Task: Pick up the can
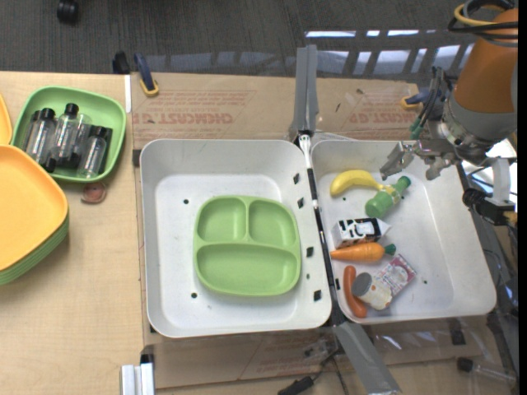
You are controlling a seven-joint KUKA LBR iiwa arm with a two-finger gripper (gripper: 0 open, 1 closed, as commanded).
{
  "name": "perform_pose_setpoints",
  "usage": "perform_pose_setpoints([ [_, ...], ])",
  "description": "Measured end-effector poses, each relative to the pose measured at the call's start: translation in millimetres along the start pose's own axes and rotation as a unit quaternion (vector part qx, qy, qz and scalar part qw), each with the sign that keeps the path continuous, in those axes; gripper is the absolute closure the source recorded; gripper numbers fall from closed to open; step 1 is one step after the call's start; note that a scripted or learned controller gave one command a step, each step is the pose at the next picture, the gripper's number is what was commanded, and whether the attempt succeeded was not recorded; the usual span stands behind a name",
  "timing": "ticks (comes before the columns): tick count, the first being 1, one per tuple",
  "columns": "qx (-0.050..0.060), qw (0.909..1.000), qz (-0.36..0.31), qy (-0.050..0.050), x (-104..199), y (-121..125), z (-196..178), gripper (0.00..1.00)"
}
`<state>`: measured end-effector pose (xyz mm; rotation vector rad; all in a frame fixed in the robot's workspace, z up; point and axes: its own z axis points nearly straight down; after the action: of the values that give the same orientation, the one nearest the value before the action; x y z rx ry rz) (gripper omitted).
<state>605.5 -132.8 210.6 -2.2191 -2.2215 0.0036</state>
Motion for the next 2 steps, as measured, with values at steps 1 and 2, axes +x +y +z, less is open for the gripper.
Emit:
perform_pose_setpoints([
  [1, -0.002, 0.9977, 0.068, 0.0, 11, -62, 87, 0.0],
  [2, -0.022, 0.9997, 0.009, -0.002, 11, -115, 104, 0.0],
])
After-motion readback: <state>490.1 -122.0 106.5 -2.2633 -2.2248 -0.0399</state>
